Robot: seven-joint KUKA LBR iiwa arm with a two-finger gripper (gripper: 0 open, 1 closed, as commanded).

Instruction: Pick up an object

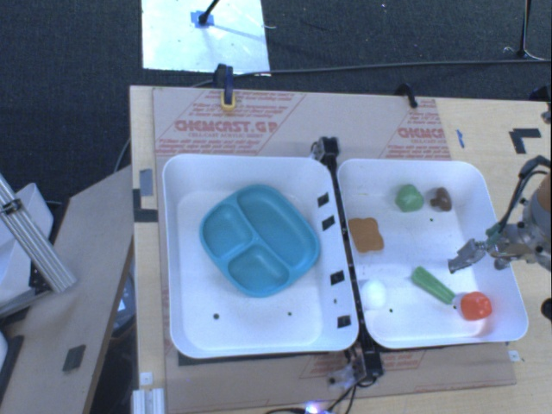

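The right bin (496,198) holds several small objects. A green round piece (409,198) and a dark brown lump (441,199) lie near its far side. An orange-brown flat piece (366,235) rests by its left wall, and a white ball (373,294) sits at the near left. A long green piece (432,285) lies slantwise near the front, with a red-orange round piece (475,305) just right of it. My gripper (467,255) hangs over the right part of this bin, above and right of the long green piece, with nothing seen in it.
The left bin (185,317) carries a blue divided plate (259,240). A black divider with clips (338,240) runs between the bins. The arm (528,231) enters over the right bin's right wall. A clamp (226,89) stands at the bench's far edge.
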